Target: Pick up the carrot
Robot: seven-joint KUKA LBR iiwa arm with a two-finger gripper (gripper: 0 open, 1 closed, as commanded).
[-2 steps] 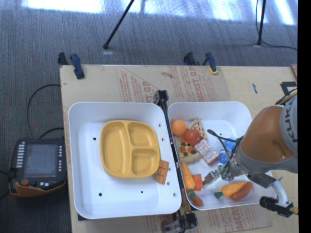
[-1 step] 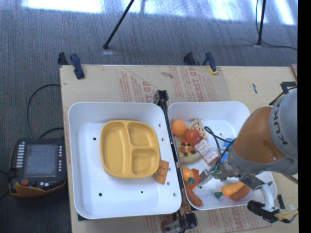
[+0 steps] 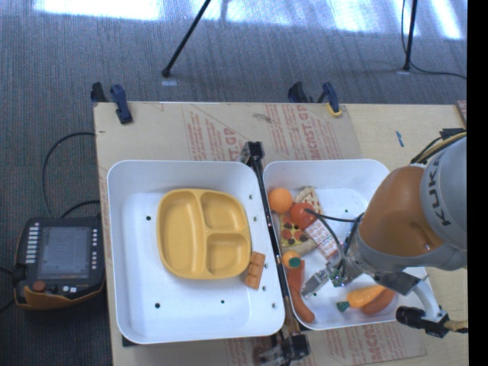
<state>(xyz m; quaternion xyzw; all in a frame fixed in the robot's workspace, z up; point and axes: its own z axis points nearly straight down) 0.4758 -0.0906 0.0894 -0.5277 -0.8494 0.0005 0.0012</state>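
Holding carrot (image 3: 363, 296) and toy foods (image 3: 299, 227): right bin (image 3: 358, 170).

The arm (image 3: 450, 197) bears the letters "KUK"; the board's (image 3: 221, 132) red print is unreadable

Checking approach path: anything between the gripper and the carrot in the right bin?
Nothing visible. The gripper hangs over the right bin, and the carrot lies just to its right on bare bin floor, beside a sausage.

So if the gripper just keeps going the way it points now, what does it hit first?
The gripper points toward the bin's left wall, so likely the carrot lying just ahead of it. Depth is unclear; it could pass above it.
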